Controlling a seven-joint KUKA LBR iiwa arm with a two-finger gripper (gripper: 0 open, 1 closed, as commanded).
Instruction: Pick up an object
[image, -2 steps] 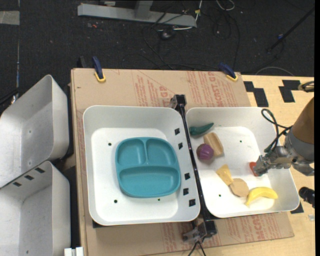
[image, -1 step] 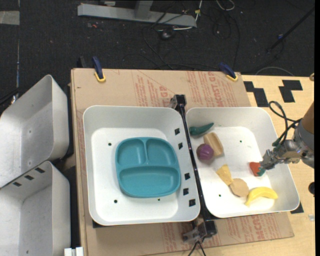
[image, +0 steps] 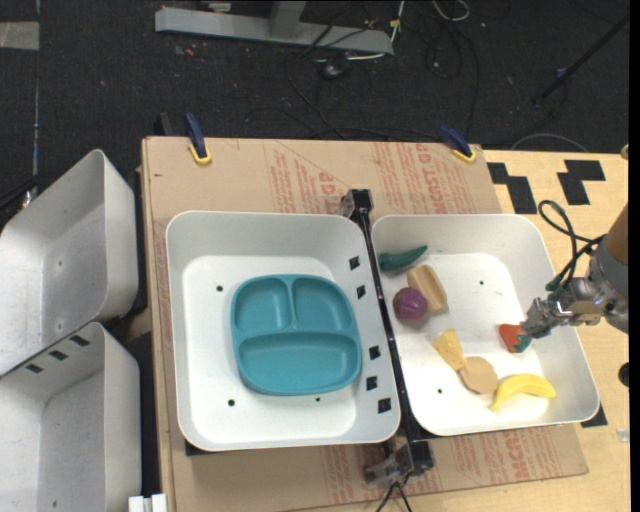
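- I had the end effector (image: 543, 318) low over the right side of the right-hand shallow white bin (image: 520, 232), the grey arm reaching in from the right edge of the camera view.
- I could not tell from this slant whether it was spread or pressed together; the tip was too small and partly masked by its own wrist.
- The small red-orange toy piece with a dark green end (image: 515, 339) lay just beside the tip, down and to the left of it, either touching or nearly so. I could not confirm that it was gripped.
- That piece was the nearest candidate, and I judged its short body to give no clear long axis to line up with.
- Further out in the same bin: a yellow toy banana (image: 522, 390) near the front right corner, a tan oval piece (image: 479, 375), a pale yellow wedge (image: 449, 348), a purple round fruit (image: 410, 304), a tan block (image: 428, 285) and a dark teal curved piece (image: 402, 259).
- The left-hand white bin (image: 190, 300) on the bench held a teal divided plastic plate (image: 296, 334), well apart from the arm.
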